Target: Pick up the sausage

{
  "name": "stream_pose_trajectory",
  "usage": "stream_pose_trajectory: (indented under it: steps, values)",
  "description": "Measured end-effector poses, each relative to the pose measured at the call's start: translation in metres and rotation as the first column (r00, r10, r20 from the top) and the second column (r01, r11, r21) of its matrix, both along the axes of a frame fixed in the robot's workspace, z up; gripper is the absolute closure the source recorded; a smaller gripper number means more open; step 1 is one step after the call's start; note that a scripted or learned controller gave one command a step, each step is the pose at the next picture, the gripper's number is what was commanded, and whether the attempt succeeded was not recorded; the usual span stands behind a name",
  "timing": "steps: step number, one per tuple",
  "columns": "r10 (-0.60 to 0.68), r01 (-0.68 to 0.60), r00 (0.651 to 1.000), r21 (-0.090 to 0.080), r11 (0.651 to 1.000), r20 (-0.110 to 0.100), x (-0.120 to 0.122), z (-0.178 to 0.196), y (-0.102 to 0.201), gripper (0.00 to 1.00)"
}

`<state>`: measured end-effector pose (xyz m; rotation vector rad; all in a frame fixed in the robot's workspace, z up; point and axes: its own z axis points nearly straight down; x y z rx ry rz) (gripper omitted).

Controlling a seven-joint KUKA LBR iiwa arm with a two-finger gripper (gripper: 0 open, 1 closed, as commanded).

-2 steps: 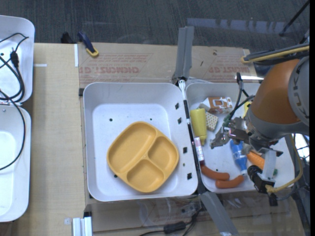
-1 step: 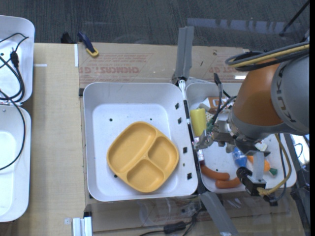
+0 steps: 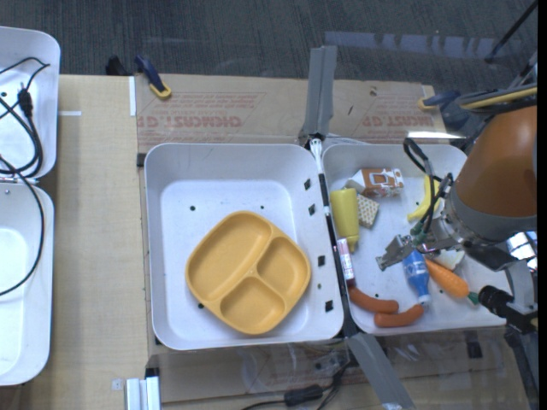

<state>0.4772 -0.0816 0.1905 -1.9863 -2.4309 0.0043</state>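
In the right bin (image 3: 376, 330), we see the sausage (image 3: 373, 299) lying near our end effector (image 3: 395, 253), down-left of it; its finger state we cannot tell.

You're looking down from one fixed camera above the bench (image 3: 214, 109), tilted at a slant, far enough back to take in both bins: left bin (image 3: 162, 229), right bin (image 3: 376, 156). The arm (image 3: 504, 169) enters from your right.

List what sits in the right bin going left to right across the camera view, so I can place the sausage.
Yellow bottle → sausage along the near edge → blue bottle → carrot, with the gripper over the middle of the bin.
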Motion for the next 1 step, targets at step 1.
stream_pose_trajectory:
  steps: [1]
  values:
    - [0.06, -0.06, 0.998, -0.001, 0.998, 0.002, 0.0005, 0.0004, 0.1205, 0.0]
